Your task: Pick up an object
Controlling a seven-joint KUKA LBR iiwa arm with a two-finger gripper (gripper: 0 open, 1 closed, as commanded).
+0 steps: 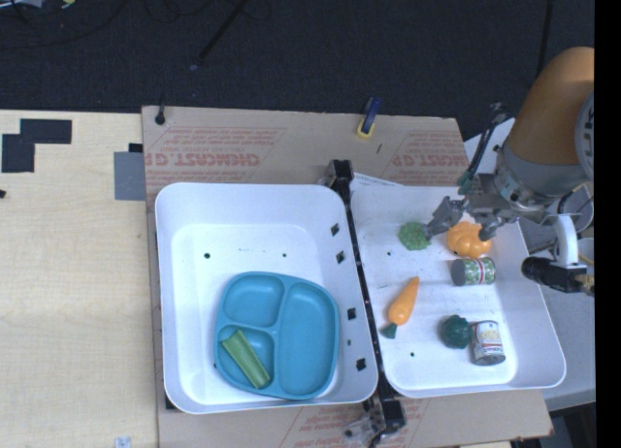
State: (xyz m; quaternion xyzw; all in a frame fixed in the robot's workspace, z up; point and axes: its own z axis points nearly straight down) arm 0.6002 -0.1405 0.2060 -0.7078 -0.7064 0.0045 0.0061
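Observation:
The right bin (543, 359) holds several small items. A green lumpy toy (414, 236) lies near its upper middle, with an orange rounded toy (468, 240) just to its right. A small can (473, 271) lies on its side below them. An orange carrot (403, 302) sits near the bin's left wall. A dark green toy (453, 331) and another can (487, 342) rest at the lower right. My gripper (465, 221) hangs over the upper part of this bin, open, fingers spread just above the orange toy, nothing between them.
The left bin (194, 233) holds a blue divided plate (291, 325) with a green pod-like piece (246, 358) in its lower left compartment. A black divider (351, 262) runs between the bins. The arm's grey and orange body (553, 136) looms over the right bin's upper right corner.

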